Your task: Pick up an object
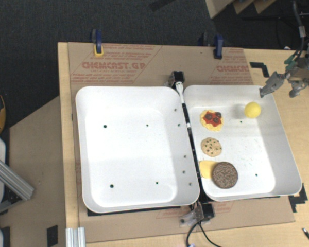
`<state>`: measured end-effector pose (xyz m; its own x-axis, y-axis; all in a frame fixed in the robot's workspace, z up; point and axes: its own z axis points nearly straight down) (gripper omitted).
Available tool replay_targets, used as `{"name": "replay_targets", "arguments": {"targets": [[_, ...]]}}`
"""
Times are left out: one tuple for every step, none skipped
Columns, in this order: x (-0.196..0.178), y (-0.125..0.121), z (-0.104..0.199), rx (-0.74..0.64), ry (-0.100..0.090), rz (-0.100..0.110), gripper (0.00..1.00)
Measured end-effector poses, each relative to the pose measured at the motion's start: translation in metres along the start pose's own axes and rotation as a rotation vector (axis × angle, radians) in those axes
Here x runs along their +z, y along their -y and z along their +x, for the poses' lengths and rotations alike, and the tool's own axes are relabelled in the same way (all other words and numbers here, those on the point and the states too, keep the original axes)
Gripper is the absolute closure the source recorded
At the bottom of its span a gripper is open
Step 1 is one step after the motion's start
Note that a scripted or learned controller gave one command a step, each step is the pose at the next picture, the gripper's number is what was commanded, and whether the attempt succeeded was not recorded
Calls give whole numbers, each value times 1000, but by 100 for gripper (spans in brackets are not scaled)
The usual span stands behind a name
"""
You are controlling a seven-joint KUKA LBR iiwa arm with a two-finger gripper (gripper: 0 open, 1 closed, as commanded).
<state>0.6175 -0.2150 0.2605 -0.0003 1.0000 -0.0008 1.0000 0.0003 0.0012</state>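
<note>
The right bin [270, 153] holds several toy foods. A yellow ball [252, 109] lies near its far side. Down the bin's left side run a small pizza with red topping [211, 119], a chocolate-chip cookie [211, 147], a yellow wedge [206, 169] and a dark brown round patty [225, 174] that overlaps the wedge. My gripper [282, 88] hangs at the bin's far right corner, up and to the right of the yellow ball. Its fingers are spread open with nothing between them.
The left bin [129, 148] sits beside the right one, their rims meeting along a black strip [185, 122]. Both rest on a brown board [159, 66] held by two blue clamps [97, 40] at its far edge. Cables lie at the front [198, 217].
</note>
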Motion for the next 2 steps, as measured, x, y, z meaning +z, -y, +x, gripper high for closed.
{"name": "replay_targets", "arguments": {"targets": [[160, -39, 36, -4, -6, 12, 0], [178, 117, 33, 7, -6, 18, 0]]}}
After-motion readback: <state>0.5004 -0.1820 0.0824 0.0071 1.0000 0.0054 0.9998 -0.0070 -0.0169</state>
